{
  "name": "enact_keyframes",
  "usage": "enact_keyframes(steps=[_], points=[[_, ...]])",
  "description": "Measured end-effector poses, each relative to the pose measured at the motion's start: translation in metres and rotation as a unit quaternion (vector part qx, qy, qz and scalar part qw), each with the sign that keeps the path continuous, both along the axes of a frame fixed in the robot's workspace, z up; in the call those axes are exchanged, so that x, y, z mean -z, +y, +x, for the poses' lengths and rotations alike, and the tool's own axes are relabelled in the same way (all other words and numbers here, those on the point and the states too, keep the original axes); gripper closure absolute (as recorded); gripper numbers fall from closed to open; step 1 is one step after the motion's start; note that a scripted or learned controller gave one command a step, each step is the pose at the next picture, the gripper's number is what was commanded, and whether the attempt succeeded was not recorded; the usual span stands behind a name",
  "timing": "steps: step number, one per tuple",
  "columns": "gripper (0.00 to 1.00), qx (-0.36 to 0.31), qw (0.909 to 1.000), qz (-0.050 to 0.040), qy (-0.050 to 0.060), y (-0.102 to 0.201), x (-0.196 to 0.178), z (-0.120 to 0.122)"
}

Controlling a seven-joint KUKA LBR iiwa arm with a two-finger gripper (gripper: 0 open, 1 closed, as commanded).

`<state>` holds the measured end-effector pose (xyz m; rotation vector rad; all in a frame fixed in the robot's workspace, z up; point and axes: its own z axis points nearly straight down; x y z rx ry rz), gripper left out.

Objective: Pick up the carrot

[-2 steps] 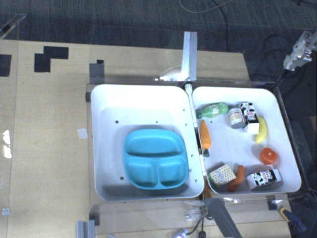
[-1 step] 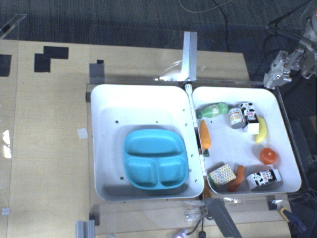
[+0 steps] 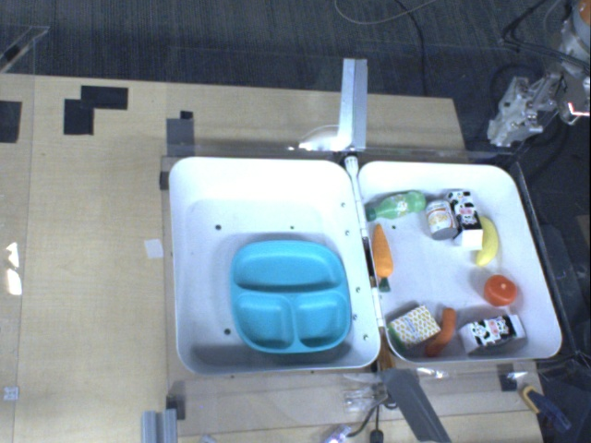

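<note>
The carrot (image 3: 380, 252) is a short orange piece lying lengthwise against the left wall of the right bin (image 3: 526, 212), close to the divider between the bins. The gripper (image 3: 521, 111) hangs at the upper right, beyond the far right corner of that bin and well away from the carrot. Nothing is seen held in it.
The right bin also holds a green bottle (image 3: 395, 205), a small can (image 3: 440, 220), a black-and-white carton (image 3: 462, 210), a banana (image 3: 487, 243), an orange round item (image 3: 500, 290), a checkered box (image 3: 413, 325), a red-brown sausage (image 3: 443, 330) and another carton (image 3: 491, 332). A blue divided plate (image 3: 291, 293) lies in the left bin (image 3: 199, 210).
</note>
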<state>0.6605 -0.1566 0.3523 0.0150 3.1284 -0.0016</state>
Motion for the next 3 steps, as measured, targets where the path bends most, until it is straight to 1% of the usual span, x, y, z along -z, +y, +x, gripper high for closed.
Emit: enact_keyframes(steps=[1, 2, 3], points=[[1.0, -0.018, 0.9998, -0.0004, 0.001, -0.042, 0.039, -0.003], [1.0, 0.005, 1.0, -0.0001, 0.0, -0.043, 0.017, -0.018], [1.0, -0.032, 0.9995, -0.0004, 0.001, -0.021, 0.025, -0.006]])
